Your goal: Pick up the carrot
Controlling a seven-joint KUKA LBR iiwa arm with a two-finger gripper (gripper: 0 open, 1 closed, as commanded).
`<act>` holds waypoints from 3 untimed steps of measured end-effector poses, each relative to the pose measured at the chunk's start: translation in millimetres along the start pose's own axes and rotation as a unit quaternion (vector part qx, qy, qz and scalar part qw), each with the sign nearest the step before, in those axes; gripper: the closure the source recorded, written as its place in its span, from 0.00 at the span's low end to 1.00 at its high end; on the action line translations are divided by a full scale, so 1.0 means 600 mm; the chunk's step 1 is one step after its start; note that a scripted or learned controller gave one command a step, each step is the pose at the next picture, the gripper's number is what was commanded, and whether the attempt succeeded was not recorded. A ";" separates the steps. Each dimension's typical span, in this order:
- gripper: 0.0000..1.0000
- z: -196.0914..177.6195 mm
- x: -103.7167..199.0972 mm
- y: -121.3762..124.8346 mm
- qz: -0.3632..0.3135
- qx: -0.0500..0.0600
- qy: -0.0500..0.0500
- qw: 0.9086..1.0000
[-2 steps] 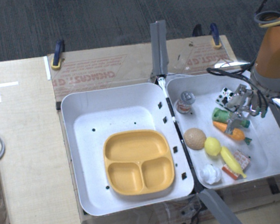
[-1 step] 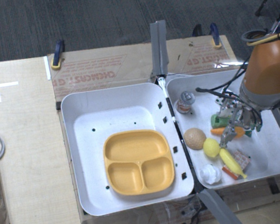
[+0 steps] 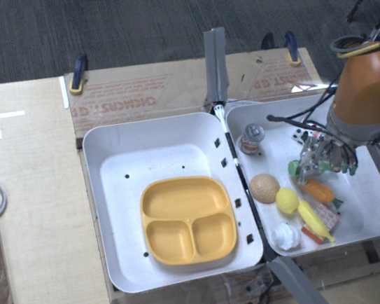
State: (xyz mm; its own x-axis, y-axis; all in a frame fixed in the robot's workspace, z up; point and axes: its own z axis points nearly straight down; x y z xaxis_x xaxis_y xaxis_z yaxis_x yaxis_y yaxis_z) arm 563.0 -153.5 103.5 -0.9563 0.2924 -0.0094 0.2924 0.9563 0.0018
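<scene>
The two bins [image 3: 104, 196] fill the near part of the bench; the left one holds a single yellow tray [image 3: 188, 219] with three compartments. The right bin holds the rest: one brown potato [image 3: 264, 187], one banana [image 3: 314, 222], one lemon [image 3: 287, 200], one small can [image 3: 251, 138], one white crumpled lump [image 3: 285, 237], and the carrot [image 3: 319, 190], orange with a green top, lying just right of the lemon. The gripper [image 3: 316, 158] hangs right over the carrot's green end, close to touching; whether its jaws are wide or closed I cannot tell. The carrot seems to rest on the bin floor, so I judge the grasp and lift not yet done.
</scene>
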 end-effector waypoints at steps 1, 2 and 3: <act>1.00 -0.162 0.076 0.083 -0.035 0.000 0.003 0.999; 1.00 -0.177 0.073 0.083 -0.035 0.000 0.001 0.999; 0.00 -0.177 0.073 0.083 -0.035 0.000 0.001 0.999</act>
State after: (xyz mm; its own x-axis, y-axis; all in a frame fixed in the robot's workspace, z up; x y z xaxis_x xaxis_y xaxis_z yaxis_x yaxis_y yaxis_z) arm 534.4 -92.8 209.4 -0.9742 0.2254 -0.0068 0.2254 0.9743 0.0013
